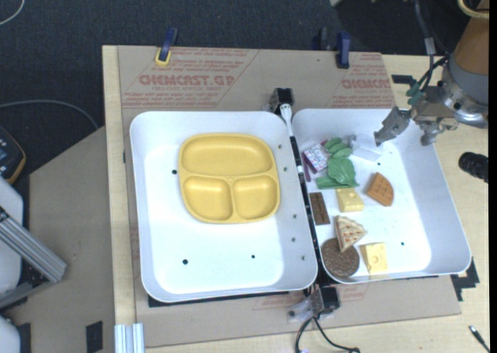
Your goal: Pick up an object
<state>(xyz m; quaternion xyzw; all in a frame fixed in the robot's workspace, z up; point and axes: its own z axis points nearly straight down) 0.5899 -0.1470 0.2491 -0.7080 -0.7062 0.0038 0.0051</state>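
- The right bin [435, 188] holds a loose heap of toy food against its left wall, and any of it could serve the task. Nearest the camera lie a brown cookie [340, 258] and a yellow cheese block [376, 257], touching the bin's near rim.
- Just beyond them sit a sandwich wedge [349, 230], a chocolate bar [318, 208] along the wall, a small yellow cube [350, 200] and an orange waffle piece [380, 189].
- Farther back, green leaves [338, 167] and a purple-and-white packet [315, 157] overlap.
- The left bin [155, 212] carries a yellow divided plate [229, 176], probably there as a drop place.
- Farthest, the gripper [409, 125] hangs over the right bin's far right corner, its two fingers spread apart with nothing between them.
- The leaves are the closest item to it, down and to the left; the waffle piece is nearer the camera. Neither touches the claw.
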